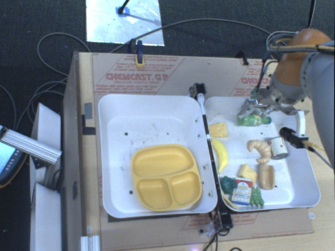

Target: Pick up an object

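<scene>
From above, the grey arm (314, 72) with its orange band comes in over the right bin (309, 184), and the claw (255, 107) is down at that bin's far side. Right under it lies a green object (253, 120), touching or very nearly touching the metal tips; I cannot tell whether it is actually gripped, and how wide the claw stands is not clear from here.

Taking that green object as the marker: just toward the divider from it sits a pale yellow wedge (218, 129), and nearer the camera from that a banana (221, 155) lies along the divider. Nearer the camera than the green object, a croissant (259, 148) rests mid-bin, with a small white-and-brown cylinder (278, 147) just beside it on the arm's side. Closer still come a yellow block (247, 172) and a tan bread-like piece (266, 176), well apart from the claw. At the near edge, a small printed carton (242, 191) lies among dark green leafy pieces (228, 184).

Across the divider, the left bin (120, 119) holds a yellow compartment tray (166, 176) in its near part. Both bins sit on the desk (157, 75).
</scene>
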Available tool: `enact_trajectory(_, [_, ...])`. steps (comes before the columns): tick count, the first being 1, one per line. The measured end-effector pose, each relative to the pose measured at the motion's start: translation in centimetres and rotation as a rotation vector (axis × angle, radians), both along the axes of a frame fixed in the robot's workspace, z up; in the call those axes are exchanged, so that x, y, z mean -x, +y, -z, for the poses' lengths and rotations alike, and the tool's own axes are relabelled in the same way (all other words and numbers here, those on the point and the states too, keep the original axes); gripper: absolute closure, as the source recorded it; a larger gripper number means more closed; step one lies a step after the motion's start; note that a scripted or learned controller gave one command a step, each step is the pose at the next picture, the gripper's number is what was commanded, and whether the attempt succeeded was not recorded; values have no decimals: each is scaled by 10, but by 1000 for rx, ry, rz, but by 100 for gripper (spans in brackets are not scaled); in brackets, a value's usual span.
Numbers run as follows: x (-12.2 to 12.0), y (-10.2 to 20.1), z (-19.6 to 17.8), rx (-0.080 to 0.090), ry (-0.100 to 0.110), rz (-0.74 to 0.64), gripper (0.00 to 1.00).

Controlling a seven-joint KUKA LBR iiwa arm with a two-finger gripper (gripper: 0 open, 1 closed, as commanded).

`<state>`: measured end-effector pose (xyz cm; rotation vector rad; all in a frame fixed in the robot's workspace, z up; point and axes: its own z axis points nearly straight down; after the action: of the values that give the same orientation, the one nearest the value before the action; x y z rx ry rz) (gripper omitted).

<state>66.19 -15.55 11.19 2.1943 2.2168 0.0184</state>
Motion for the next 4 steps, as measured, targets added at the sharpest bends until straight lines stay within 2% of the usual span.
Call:
enact_trajectory(1, [37, -2, -89, -5, 18, 7, 100])
enact_trajectory(2, [37, -2, -88, -6, 21, 7, 0])
enact_trajectory(3, [1, -28, -6, -6, 23, 7, 0])
enact_trajectory(4, [-7, -30, 27, -6, 22, 6, 0])
